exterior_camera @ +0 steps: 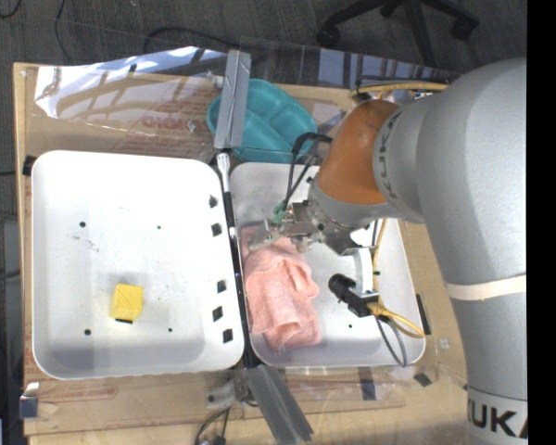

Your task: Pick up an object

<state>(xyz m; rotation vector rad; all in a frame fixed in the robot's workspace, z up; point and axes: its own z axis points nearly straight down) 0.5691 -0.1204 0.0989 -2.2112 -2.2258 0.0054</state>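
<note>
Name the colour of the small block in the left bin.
Yellow; the block shows in the camera view.

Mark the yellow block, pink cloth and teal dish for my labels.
yellow block (127, 301): camera view, its top face.
pink cloth (280, 295): camera view, middle of the folds.
teal dish (271, 123): camera view, its inner surface.

- two shallow white plastic bins, one on the left (56, 248) and one on the right (259, 179)
- one small yellow sponge block (127, 301)
- one pink fluffy cloth (283, 299)
- one teal plastic dish (264, 123)
- one grey robot arm with an orange band (426, 156)
- one wooden surface (23, 109)
</note>
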